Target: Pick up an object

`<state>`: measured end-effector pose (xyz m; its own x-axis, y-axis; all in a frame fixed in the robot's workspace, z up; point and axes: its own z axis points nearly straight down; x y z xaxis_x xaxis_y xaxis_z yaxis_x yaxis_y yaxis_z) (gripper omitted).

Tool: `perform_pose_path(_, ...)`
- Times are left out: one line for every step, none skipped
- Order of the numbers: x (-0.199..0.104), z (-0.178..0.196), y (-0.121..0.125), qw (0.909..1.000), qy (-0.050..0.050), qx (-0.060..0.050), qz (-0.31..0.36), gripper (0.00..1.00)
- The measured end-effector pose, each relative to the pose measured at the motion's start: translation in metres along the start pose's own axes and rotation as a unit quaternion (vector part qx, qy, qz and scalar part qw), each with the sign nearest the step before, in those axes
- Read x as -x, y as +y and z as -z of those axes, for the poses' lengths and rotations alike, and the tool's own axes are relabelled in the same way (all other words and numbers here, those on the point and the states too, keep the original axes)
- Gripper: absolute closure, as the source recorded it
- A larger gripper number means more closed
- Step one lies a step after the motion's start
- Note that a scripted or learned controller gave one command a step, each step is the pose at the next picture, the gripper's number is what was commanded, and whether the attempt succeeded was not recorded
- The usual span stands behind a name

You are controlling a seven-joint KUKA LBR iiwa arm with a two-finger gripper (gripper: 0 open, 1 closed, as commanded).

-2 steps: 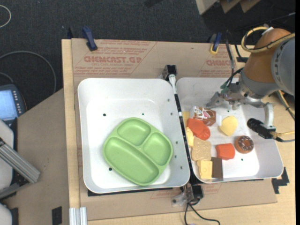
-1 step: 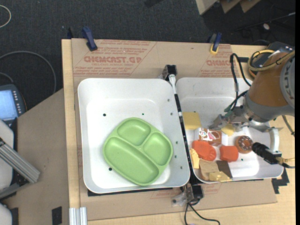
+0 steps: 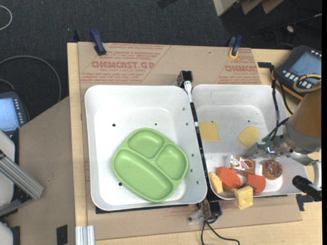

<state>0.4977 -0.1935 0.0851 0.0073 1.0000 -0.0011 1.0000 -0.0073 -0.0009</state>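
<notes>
The right bin (image 3: 230,98) holds a flat yellow square (image 3: 209,131) and a round yellow piece (image 3: 249,136) near its middle. Along its front lie a white and brown packet (image 3: 241,163), a brown round piece (image 3: 272,169), an orange piece (image 3: 228,176), a red piece (image 3: 256,183) and a yellow block (image 3: 244,197). My gripper (image 3: 266,148) reaches in from the right and hangs low just right of the round yellow piece, above the brown round piece. The wrist, with its orange band (image 3: 311,117), covers the bin's right side.
A green three-part plate (image 3: 149,162) lies in the left bin (image 3: 102,116). A black divider rail (image 3: 193,117) runs between the bins. A handheld control pendant (image 3: 301,70) sits at the bench's back right, and cables trail from the front edge.
</notes>
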Motion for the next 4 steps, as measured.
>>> perform_pose_path(-0.003,0.010,0.003,1.0000,-0.001,0.002,0.002,1.00)
perform_pose_path(-0.003,0.010,0.003,1.0000,0.000,0.002,0.002,0.00)
perform_pose_path(-0.045,-0.001,0.052,1.0000,0.000,0.002,0.007,0.00)
perform_pose_path(-0.041,0.012,0.051,1.0000,-0.001,0.004,0.004,1.00)
